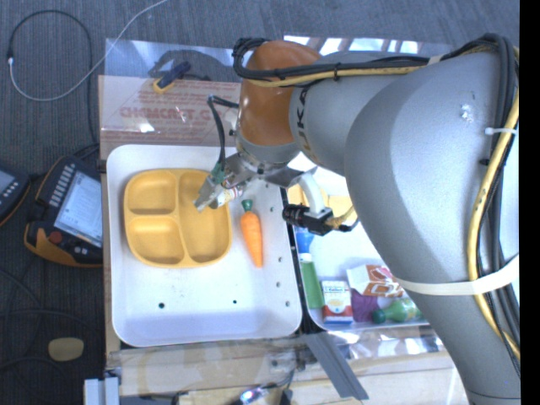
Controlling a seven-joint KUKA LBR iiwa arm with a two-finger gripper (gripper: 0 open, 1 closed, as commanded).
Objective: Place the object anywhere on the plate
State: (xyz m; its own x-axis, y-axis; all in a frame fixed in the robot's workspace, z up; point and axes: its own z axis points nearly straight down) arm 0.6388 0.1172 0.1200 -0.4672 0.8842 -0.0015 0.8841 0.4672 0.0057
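Carrot [251, 236] lies right of the plate [152, 226]; gripper [221, 191] above, state unclear; grasping comes next.

Legible text is limited to one item. A brown cardboard sheet [164, 112] behind the left bin carries faded red lettering, partly readable as "CHOMCH…"; glare obscures the remainder. Small packets [337, 298] in the right bin bear printed labels, too small to read.

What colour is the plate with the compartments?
The plate is yellow-orange, seen clearly in the camera view.
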